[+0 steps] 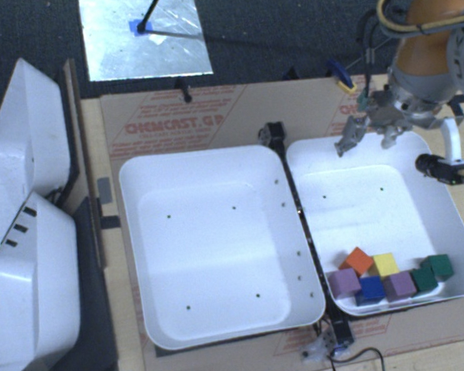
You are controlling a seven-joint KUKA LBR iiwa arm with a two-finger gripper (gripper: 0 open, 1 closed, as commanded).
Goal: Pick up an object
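Several small blocks lie huddled at the near edge of the right bin (435, 197): an orange block (359, 260), a yellow one (385, 264), two purple ones (344, 282) (399, 285), a blue one (371, 289) and a green one (434, 269). My gripper (370, 137) hangs above the far rim of the right bin, well away from the blocks. Its two fingers are spread apart, open, with nothing between them.
The left bin (150, 232) sits beside the right one, with a black divider (301, 214) between them. Two spare white bins (30, 247) lean at the far left. A shiny metal sheet (144, 32) lies beyond the bench.
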